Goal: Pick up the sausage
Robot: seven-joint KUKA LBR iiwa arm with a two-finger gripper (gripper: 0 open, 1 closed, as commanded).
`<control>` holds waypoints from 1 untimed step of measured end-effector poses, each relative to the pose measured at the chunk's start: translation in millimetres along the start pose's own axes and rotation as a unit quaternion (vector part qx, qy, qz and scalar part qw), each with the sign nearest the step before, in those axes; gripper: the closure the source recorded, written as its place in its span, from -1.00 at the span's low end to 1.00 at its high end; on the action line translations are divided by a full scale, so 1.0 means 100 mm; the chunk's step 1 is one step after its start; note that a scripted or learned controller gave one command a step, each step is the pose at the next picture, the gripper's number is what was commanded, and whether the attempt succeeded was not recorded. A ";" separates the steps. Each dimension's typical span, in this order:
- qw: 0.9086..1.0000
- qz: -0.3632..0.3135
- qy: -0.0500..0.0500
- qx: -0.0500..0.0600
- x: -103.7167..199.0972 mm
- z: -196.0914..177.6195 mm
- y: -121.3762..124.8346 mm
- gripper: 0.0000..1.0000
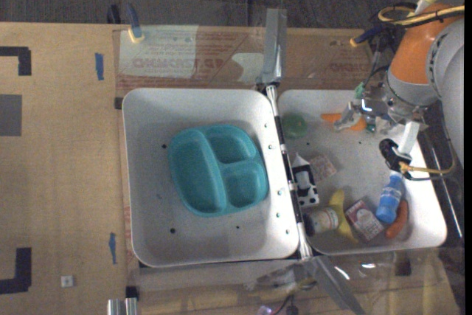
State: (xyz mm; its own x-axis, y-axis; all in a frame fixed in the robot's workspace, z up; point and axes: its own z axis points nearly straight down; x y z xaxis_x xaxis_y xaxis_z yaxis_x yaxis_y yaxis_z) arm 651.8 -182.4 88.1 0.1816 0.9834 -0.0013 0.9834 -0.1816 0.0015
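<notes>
Camera view shows the jaws (361,116) low over the far end of the right bin (431,232), beside an orange carrot-like piece (333,116); whether they are open or closed I cannot tell, and nothing is visibly held between them. The sausage (399,220) lies well apart from them, at the bin's near right corner, touching a blue bottle (389,198) and just beside a small reddish box (364,218). It looks light, smooth and probably rounded, so likely to roll or slip; gripping across its middle seems best. In the left bin (140,232) on the tabletop (59,158) sits a teal divided tray (217,168).
</notes>
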 end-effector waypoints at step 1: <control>0.999 -0.033 0.002 -0.002 0.66 -0.01 -1.09 -1.00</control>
State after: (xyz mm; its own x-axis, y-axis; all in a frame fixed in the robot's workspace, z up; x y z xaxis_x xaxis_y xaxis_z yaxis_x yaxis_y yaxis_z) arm 556.8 -98.1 88.8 0.1159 0.9933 0.0018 0.9932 -0.1159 0.0063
